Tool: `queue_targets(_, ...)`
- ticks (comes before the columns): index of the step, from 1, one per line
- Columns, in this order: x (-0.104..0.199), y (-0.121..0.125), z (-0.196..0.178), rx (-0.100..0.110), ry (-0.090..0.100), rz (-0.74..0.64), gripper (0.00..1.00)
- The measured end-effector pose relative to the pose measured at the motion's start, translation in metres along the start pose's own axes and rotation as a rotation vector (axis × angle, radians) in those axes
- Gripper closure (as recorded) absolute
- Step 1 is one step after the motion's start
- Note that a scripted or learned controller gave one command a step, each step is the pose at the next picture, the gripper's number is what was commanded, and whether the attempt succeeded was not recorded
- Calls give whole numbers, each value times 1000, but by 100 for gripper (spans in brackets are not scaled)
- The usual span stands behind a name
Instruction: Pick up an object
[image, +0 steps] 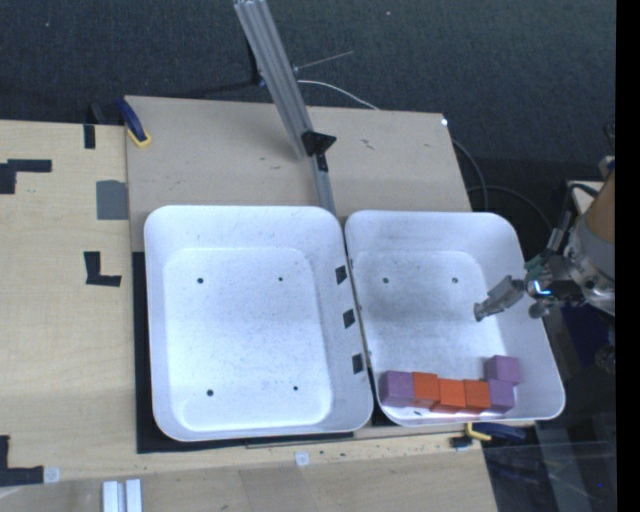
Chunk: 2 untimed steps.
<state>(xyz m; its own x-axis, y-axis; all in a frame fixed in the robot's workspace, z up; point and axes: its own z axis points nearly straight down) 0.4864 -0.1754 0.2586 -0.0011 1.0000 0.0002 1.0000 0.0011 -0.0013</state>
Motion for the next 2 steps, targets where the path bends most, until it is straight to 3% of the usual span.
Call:
queue_targets(1,-24,-3,163,-5,-4,0,0)
queue_targets(2,-24,-3,161,-3,-1,0,0)
